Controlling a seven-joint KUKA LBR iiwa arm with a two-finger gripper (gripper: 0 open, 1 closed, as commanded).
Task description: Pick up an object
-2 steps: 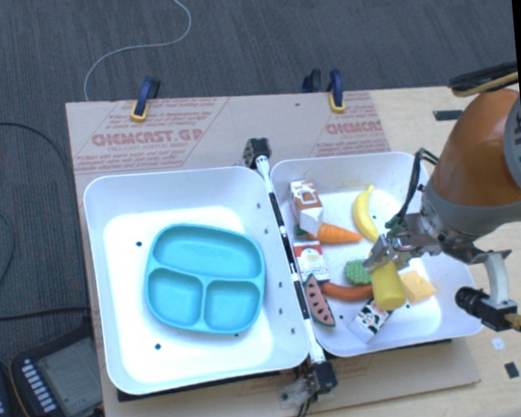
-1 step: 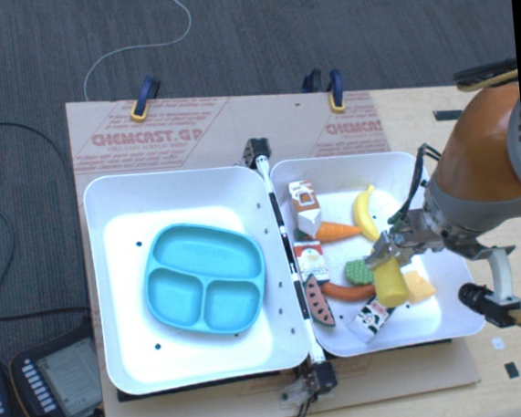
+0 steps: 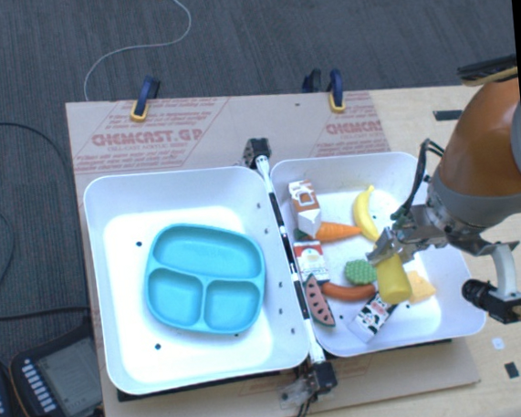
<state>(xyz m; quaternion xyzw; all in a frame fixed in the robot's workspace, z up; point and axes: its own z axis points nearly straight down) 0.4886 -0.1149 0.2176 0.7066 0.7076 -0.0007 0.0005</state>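
Board (image 3: pixel 188 118) under the bins: red print "CHEMCAST GP" at 11 o'clock, upside-down lines beneath it too small to read. Same red print repeats at 1 o'clock, partly cut off by the right bin, reads roughly "HEMCAST". Small cartons (image 3: pixel 306 206) in the right bin carry labels, print too blurred to read.

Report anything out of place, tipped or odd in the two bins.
Nothing spilled or damaged. The right bin holds a loose jumble: small cartons lie on their sides, a banana, carrot and watermelon slice around them. The blue tray sits askew in the left bin.
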